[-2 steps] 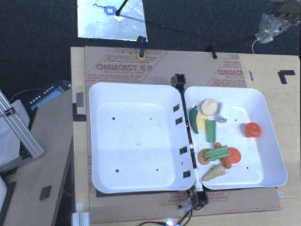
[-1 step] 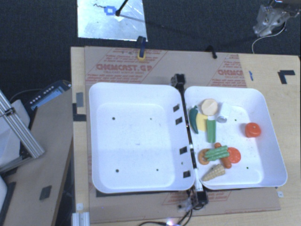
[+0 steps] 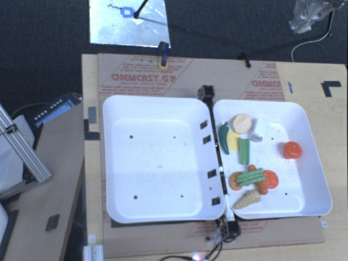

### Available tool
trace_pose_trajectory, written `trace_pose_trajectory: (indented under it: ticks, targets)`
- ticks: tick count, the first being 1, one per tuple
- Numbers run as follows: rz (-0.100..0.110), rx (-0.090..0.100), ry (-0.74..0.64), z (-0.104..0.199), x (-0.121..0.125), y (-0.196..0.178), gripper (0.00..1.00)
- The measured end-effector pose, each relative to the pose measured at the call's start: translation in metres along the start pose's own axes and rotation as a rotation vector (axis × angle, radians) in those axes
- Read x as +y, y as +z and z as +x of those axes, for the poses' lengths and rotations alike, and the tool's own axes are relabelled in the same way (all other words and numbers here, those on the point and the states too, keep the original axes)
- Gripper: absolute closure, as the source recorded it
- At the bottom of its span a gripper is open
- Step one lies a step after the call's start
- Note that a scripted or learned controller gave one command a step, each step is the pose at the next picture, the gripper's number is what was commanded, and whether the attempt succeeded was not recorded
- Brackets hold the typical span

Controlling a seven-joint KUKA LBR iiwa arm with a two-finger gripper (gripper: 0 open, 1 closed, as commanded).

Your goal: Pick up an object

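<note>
Round orange-red toy tomato [image 3: 292, 149] — alone, right bin [image 3: 312, 140].

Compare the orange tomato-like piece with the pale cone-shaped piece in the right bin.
The orange piece is round and bright; the cone piece is pale tan and tapered. The orange piece sits alone toward the bin's right side; the cone piece lies beside the cluster near the front. Both rest in the right bin.

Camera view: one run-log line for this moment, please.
gripper: top right, off the bench | right white bin: round orange toy fruit apart from clustered toy foods | nothing held
</note>
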State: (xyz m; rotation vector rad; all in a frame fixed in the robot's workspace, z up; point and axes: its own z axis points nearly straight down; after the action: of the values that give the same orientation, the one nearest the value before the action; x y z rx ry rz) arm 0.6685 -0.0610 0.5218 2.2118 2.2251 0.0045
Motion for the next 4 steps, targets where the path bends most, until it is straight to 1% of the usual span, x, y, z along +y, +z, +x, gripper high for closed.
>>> trace_pose_trajectory:
  ticks: [1, 2, 3, 4]
  targets:
    - [0.001, 0.002, -0.002, 0.035, -0.026, -0.015, 1.0]
    - [0.02, 0.002, -0.001, 0.065, -0.035, 0.165, 1.0]
    - [-0.003, 0.001, -0.001, 0.065, 0.002, 0.119, 1.0]
    - [-0.001, 0.002, -0.002, 0.1, 0.0, 0.088, 1.0]
